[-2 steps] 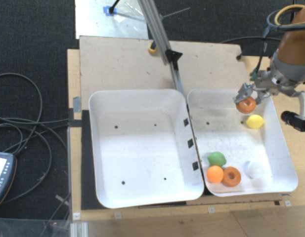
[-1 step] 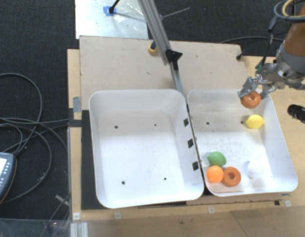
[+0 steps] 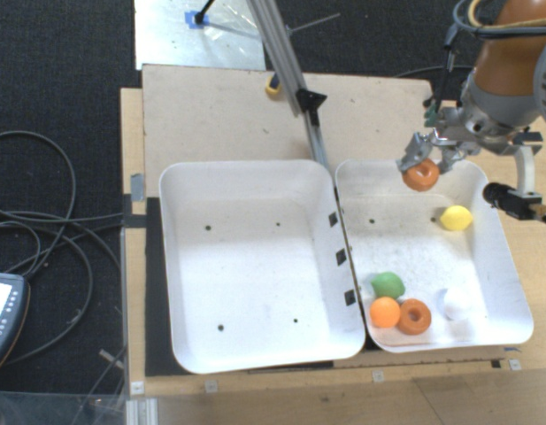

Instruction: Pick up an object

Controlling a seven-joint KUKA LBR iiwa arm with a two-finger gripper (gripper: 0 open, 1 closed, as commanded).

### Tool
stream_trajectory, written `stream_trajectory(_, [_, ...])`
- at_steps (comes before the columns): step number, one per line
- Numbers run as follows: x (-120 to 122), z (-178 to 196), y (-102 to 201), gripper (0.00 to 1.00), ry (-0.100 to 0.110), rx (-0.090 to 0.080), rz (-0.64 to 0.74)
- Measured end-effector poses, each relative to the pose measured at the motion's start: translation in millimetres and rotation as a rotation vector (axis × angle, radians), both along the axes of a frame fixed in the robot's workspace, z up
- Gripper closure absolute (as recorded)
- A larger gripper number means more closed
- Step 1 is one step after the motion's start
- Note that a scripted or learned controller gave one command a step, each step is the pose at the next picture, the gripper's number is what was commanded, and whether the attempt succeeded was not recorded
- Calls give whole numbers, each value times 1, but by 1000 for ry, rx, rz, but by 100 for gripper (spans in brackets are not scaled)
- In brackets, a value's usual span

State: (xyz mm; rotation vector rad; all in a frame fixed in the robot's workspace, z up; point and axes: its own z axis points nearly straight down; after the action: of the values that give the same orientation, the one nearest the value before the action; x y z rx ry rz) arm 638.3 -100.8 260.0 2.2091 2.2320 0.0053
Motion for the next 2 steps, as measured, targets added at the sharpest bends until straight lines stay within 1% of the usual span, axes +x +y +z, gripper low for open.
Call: stream_trajectory(2, [6, -1, 123, 100, 1, 1, 1])
